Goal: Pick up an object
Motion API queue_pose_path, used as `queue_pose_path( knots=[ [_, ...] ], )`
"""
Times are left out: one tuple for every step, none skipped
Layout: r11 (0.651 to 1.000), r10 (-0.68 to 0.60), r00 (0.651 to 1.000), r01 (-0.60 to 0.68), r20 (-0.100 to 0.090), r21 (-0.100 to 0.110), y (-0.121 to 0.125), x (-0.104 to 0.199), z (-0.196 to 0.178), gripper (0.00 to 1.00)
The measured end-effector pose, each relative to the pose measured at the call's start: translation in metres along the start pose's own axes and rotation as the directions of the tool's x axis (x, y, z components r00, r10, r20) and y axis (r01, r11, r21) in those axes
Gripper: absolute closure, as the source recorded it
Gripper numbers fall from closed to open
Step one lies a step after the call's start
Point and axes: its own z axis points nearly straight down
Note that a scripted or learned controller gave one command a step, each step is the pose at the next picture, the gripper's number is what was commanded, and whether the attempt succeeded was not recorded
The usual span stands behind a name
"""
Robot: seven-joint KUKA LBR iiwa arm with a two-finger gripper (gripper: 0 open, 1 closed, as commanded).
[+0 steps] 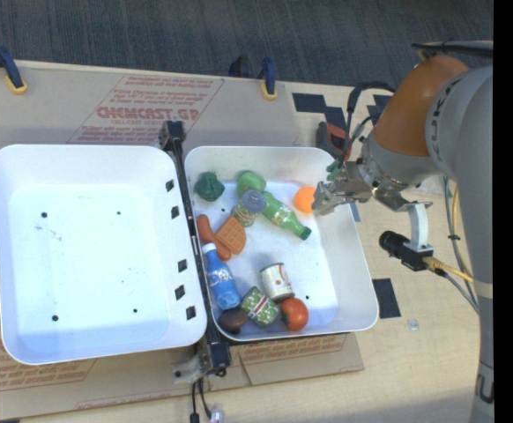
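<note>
From above, the table carries two shallow white bins side by side on a sheet of printed cardboard. The left bin sits with only a few dark specks on its floor. The right bin holds all the clutter.

The grey arm, with its orange band, comes in from the right, and its hand hangs over the right bin's far right rim. Just beside the fingertips, seemingly touching them, is a small orange ball; I cannot tell whether the hand is open, closed, or gripping the ball.

Next to the ball lies a green bottle on its side, slanting toward the bin's right wall. At its upper end sit a grey-blue round cap and a bright green pepper-like piece, with a dark green lump further left. Against the divider lie a reddish sausage and a tan waffle-patterned piece, touching each other. Below them a blue-and-white bottle lies lengthwise along the left wall. Near the front edge cluster a small tin can, a green patterned packet, a red tomato and a dark brown lump.

Blue clamps pin the cardboard's far edge.
</note>
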Motion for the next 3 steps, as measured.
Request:
queue_pose_path(
  knots=[
    [1.000,0.000,1.000,0.000,-0.001,0.002,-0.001,0.000,0.001,0.00],
    [1.000,-0.006,1.000,0.006,-0.011,0.025,0.068,0.036,0.080,0.00],
    [0.999,-0.009,1.000,0.009,-0.009,0.034,0.065,0.035,0.074,1.00]
  ],
)
